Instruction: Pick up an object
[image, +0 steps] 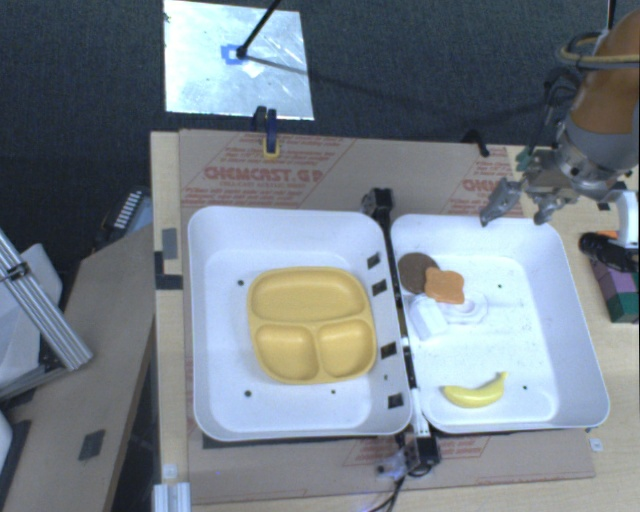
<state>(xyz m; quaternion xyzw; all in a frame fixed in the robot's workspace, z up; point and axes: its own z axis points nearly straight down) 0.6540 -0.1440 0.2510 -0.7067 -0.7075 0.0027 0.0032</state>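
Note:
The right bin (560, 300) holds a yellow banana (474, 392) near its front, an orange piece (445, 286) overlapping a brown round disc (416, 268) at its left side, and a white object (445, 315) just below them. My gripper (521, 207) hangs over the bin's far edge, above and to the right of the orange piece. Its two fingers are spread apart with nothing between them.
The left bin (215, 300) holds a yellow three-compartment tray (308, 323). A black hinge strip (392, 300) runs between the bins. A dark block (618, 285) lies on the bench right of the right bin. Cardboard lies under both bins.

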